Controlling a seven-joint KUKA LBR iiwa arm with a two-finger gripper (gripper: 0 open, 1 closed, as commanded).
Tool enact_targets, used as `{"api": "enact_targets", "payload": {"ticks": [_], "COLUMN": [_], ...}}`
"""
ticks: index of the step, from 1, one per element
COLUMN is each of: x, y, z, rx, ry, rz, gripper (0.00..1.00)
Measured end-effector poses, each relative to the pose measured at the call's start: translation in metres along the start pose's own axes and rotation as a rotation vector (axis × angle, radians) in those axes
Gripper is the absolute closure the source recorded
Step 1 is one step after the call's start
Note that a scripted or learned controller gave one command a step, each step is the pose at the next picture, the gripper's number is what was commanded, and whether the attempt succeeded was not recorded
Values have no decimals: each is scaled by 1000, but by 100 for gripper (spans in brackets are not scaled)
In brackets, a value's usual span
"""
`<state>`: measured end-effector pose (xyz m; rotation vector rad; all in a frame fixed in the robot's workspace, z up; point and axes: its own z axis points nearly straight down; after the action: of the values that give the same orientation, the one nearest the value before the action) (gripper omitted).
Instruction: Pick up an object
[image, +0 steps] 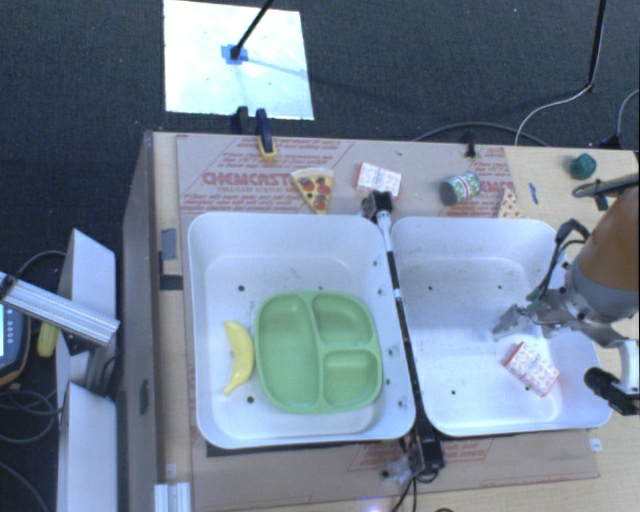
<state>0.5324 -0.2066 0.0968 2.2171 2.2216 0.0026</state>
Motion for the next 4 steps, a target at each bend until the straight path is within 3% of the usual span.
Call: {"api": "enact_targets", "payload": {"ticks": [1, 4], "x": [0, 0], "y": [75, 74], "z": [-62, -61], "rx": [-2, 0], "ry": [-1, 0], "rz": [-2, -1], "gripper": [0, 0]}}
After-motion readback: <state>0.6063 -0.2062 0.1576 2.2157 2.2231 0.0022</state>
